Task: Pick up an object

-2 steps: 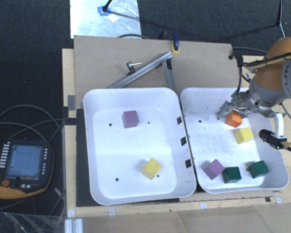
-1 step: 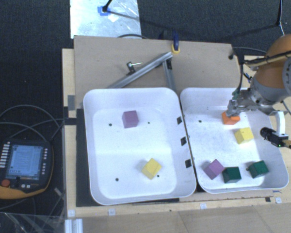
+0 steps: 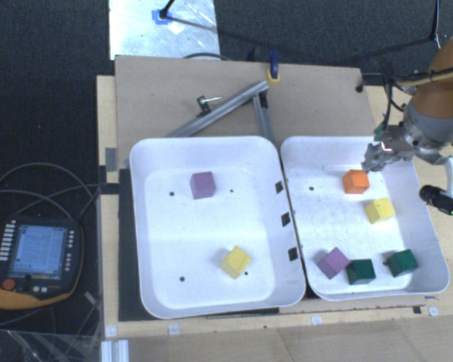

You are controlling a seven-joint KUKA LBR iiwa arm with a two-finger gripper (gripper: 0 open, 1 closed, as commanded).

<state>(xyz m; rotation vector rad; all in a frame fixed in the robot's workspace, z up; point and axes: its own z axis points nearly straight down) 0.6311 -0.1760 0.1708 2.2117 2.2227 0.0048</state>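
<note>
The right bin holds an orange cube, a yellow cube, a purple cube and two dark green cubes. The left bin holds a purple cube and a yellow cube. My gripper hangs over the right bin's far edge, just up and right of the orange cube. Nothing shows between its tips.
A metal bar lies aslant on the brown board behind the bins. A teach pendant rests on the floor at the left. A black fitting juts out beside the right bin's right rim.
</note>
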